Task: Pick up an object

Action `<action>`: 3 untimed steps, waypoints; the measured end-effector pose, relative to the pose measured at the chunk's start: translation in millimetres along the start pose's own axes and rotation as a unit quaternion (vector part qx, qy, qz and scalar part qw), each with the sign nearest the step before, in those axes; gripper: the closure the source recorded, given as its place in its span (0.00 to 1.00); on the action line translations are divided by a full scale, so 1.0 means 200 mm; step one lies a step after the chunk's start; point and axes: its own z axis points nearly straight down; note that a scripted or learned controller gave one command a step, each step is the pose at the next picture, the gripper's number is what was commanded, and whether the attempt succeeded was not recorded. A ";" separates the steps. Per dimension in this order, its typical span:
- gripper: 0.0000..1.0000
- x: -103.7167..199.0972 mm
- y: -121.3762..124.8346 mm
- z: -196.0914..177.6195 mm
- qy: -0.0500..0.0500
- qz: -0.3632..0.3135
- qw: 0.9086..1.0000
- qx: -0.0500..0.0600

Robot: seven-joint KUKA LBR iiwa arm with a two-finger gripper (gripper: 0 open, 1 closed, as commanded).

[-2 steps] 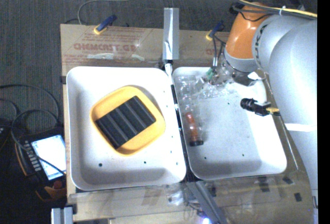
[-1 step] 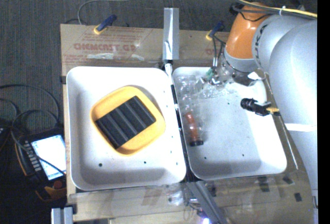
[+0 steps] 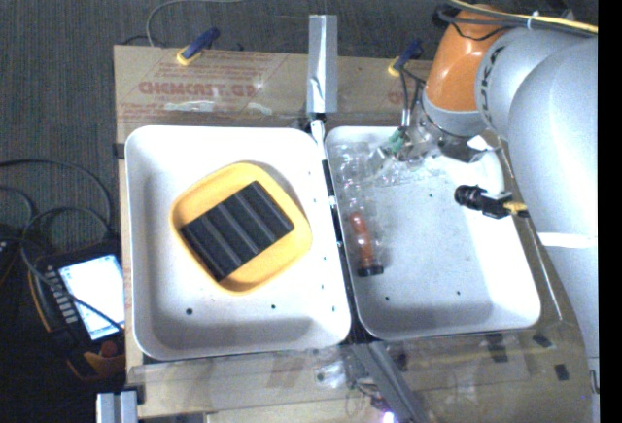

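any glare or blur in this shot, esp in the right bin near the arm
In the camera view, the right bin is bright and somewhat washed out; the clear plastic item at its upper left blends into the white floor, its edges hard to trace. The gripper region is soft and cluttered, its outline unclear. The yellow and black object in the left bin reads sharply.

right bin [image 3: 486, 304]: front half open | clear plastic clutter [image 3: 374, 163] crowds back-left corner
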 end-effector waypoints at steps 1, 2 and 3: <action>0.00 -0.02 -0.01 0.00 0.002 -0.022 1.000 0.000; 0.00 -0.01 -0.01 0.00 0.000 -0.047 0.999 0.001; 0.00 -0.01 0.00 0.00 0.005 -0.016 1.000 -0.002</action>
